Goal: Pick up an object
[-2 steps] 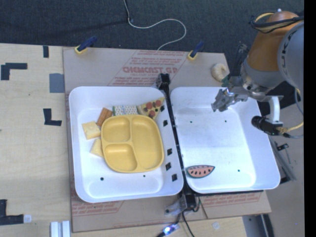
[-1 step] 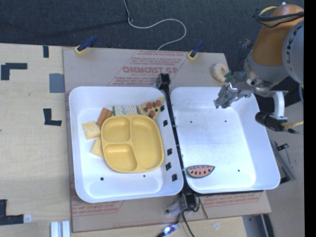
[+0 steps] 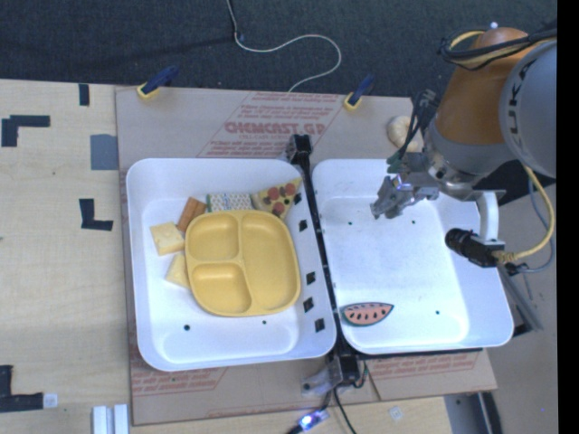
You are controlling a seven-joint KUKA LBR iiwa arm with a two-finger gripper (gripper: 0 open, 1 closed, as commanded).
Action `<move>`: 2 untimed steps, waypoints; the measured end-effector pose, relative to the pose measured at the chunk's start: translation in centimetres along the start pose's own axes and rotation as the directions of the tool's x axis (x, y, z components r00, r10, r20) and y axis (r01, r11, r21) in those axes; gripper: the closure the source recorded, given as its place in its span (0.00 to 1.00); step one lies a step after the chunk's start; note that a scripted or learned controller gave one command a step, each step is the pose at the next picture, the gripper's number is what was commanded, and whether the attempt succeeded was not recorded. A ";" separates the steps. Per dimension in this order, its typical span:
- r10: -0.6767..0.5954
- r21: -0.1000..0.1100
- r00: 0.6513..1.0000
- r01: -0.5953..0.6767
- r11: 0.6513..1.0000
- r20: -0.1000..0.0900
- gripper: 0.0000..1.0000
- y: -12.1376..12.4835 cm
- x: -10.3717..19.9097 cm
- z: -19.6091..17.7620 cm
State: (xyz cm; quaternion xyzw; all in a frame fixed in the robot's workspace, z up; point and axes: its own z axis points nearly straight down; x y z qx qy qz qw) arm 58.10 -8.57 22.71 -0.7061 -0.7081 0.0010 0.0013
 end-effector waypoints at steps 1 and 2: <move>-0.002 0.002 1.000 0.002 1.000 -0.001 1.00 -2.7 4.5 1.2; -0.004 0.002 1.000 0.004 1.000 -0.001 1.00 -5.2 10.4 0.9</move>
